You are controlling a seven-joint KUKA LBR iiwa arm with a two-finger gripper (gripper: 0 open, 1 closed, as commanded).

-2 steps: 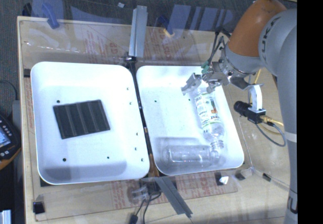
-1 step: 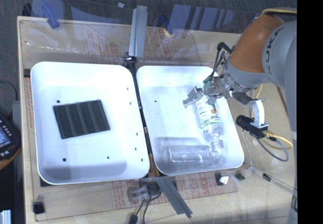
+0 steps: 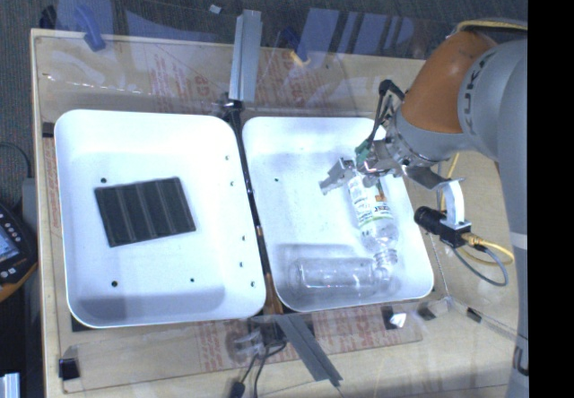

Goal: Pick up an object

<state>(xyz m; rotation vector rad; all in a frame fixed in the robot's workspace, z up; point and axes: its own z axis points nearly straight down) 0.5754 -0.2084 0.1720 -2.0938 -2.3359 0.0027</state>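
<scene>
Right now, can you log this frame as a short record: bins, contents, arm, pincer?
left bin: dark ribbed mat, lying flat
right bin: two clear bottles
bottle A: labelled, lies lengthwise by the right wall, cap toward the front
bottle B: lies crosswise along the front wall
arm: reaches in over the right bin's far right corner
pincer: at bottle A's far end; grip unclear

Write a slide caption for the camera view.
Gripper poised at a clear bottle in the right bin.
</scene>
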